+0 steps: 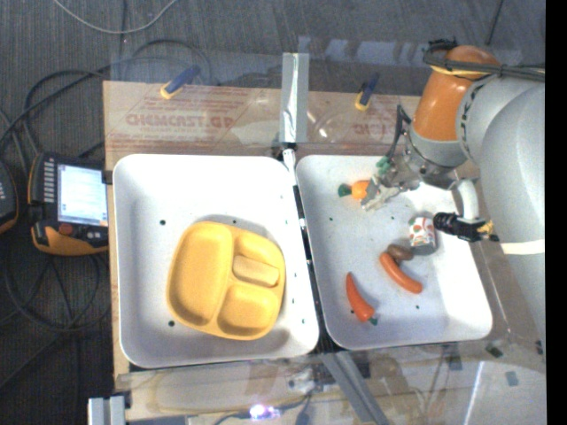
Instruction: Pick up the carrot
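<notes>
At the right bin's point(461, 321) far left corner, the claw point(379, 193) hangs just beside the small carrot point(356, 189), seemingly lined up for a grab; whether it is spread or pinching I cannot tell

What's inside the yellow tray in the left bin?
A tan, bread-like piece lies in one compartment of the yellow tray. The other compartments look bare; whatever lies beneath the piece is hidden.

Faint mirrored red lettering on clear panel point(182, 120), not legible
</notes>
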